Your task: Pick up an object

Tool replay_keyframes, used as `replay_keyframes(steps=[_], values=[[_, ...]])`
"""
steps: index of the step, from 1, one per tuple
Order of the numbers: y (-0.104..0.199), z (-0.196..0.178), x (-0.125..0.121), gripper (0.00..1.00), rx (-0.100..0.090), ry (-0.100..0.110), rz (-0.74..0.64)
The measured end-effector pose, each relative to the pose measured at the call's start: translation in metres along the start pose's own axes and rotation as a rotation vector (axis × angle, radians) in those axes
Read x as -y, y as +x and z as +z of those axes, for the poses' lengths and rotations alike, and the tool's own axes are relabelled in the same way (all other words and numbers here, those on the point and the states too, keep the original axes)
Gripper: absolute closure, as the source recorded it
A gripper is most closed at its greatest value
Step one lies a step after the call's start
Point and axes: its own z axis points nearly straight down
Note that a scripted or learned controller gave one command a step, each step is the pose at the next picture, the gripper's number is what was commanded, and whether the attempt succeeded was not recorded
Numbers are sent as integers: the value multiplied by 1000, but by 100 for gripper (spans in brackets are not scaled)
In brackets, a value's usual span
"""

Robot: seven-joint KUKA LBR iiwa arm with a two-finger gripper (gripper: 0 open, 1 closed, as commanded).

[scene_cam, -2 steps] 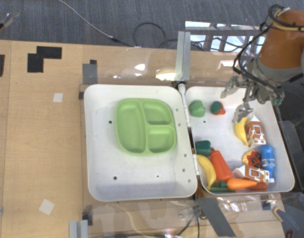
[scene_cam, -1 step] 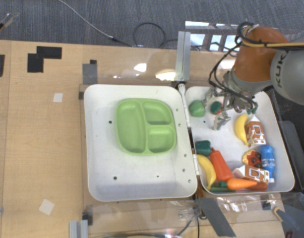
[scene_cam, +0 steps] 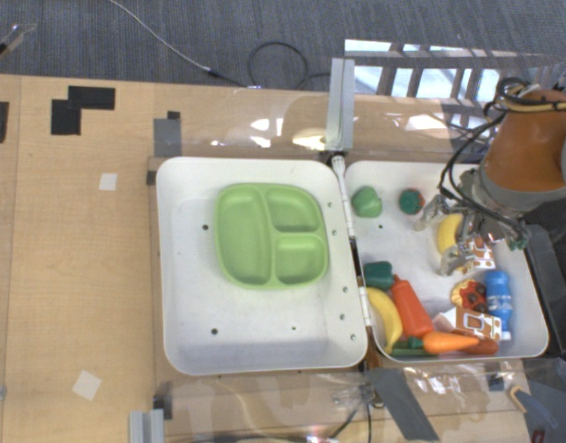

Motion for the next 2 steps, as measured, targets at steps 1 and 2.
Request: replay_keyframes(steps=[1, 2], values=[[-47, 0, 4, 0, -70, -19, 31], [-9, 1, 35, 0, 0, -2, -25]])
